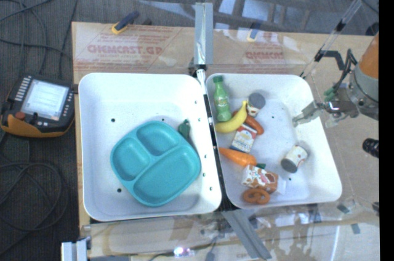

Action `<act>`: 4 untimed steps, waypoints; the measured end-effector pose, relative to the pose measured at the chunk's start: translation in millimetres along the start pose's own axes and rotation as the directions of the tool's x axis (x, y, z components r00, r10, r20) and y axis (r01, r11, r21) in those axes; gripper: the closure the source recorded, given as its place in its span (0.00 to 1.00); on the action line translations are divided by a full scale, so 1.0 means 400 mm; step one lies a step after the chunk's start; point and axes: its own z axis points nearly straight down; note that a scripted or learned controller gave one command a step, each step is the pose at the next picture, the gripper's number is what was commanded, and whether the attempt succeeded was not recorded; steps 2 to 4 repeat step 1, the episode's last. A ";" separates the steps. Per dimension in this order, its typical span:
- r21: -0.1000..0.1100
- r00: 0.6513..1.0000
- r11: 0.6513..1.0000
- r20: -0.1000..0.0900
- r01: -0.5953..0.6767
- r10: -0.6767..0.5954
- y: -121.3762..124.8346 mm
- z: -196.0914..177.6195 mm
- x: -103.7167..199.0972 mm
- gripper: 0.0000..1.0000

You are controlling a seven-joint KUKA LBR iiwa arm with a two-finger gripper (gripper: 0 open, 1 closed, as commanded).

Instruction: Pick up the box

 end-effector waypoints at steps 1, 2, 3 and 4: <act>-0.001 1.000 1.000 0.004 0.016 -0.016 0.064 -0.281 0.084 0.00; -0.001 1.000 1.000 0.004 0.016 -0.016 0.064 -0.281 0.084 0.00; -0.001 1.000 1.000 0.004 0.016 -0.016 0.064 -0.281 0.084 0.00; -0.001 1.000 1.000 0.004 0.016 -0.016 0.064 -0.281 0.084 0.00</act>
